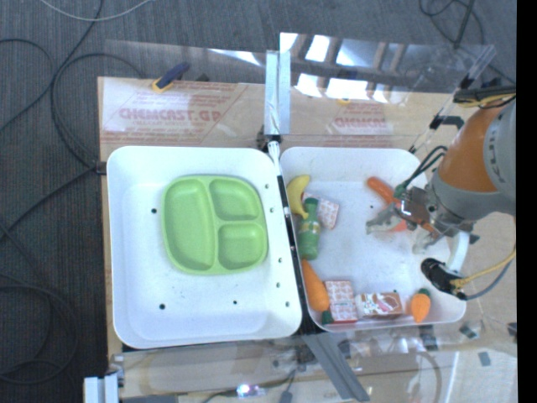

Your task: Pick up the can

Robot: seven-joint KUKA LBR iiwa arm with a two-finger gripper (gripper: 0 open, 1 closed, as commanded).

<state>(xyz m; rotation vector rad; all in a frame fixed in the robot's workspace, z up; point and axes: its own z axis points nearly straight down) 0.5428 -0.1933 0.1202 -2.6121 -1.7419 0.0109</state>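
Gripper point(388, 222) open over right bin point(352, 159), nothing between fingers.

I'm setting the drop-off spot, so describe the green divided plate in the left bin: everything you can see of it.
The green plate is a light green tray with rounded corners that looks like plastic, moulded into three compartments: one long one on its left side and two smaller ones on its right. It lies flat and right way up on the floor of the left bin, near the middle. Nothing lies in its compartments and nothing else touches it.
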